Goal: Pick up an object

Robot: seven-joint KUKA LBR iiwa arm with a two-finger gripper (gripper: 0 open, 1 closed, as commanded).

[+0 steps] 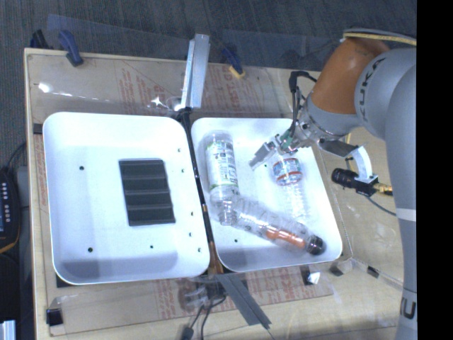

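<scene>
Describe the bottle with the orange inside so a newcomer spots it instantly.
Look in the right bin. Along its near edge a clear bottle lies slanted, dark cap toward the near right corner. Unlike the two other clear bottles above it, it shows orange inside.

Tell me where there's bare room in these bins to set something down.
Left bin: bare floor all around the dark ribbed block, widest toward its left wall and near edge. Right bin: crowded by three clear bottles, with the gripper over it.
</scene>
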